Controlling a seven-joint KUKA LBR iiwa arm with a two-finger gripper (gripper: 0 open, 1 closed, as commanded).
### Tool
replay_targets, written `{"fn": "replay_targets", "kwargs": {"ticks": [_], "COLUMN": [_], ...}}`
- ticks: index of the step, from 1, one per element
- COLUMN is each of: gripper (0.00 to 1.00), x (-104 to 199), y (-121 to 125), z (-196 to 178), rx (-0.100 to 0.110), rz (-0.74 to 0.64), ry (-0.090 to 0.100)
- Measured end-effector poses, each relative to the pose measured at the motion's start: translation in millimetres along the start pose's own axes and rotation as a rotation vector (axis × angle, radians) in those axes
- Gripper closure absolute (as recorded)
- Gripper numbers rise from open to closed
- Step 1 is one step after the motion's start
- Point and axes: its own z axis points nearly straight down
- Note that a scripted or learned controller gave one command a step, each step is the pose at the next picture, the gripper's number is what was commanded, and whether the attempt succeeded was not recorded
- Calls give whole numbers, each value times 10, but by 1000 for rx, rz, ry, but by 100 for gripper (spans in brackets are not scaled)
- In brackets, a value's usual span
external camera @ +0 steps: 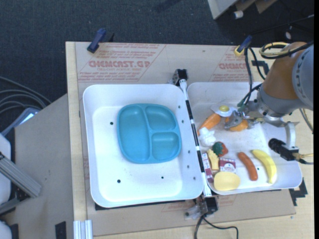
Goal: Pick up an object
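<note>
The pincer [234,122] sits low among crowded toy food [227,153] in the right bin [294,178]; whether it is apart or together cannot be told; it may slip off the orange piece [241,127] or nudge the carrot [211,122].

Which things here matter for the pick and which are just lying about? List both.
In play:
gripper, low in the right bin
orange toy at the gripper
carrot, fried egg, strawberry, sausage, banana, yellow round piece, all loose in that bin

Lying about:
blue divided tray in the left bin
blue clamp
</note>
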Motion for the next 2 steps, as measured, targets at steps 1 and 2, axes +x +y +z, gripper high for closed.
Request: {"fn": "replay_targets", "kwargs": {"ticks": [1, 2], "gripper": [100, 100], "x": [175, 696], "y": [-789, -1077], "z": [-1303, -1247], "rx": [-1, 2], "rz": [1, 1], "ry": [0, 2]}}
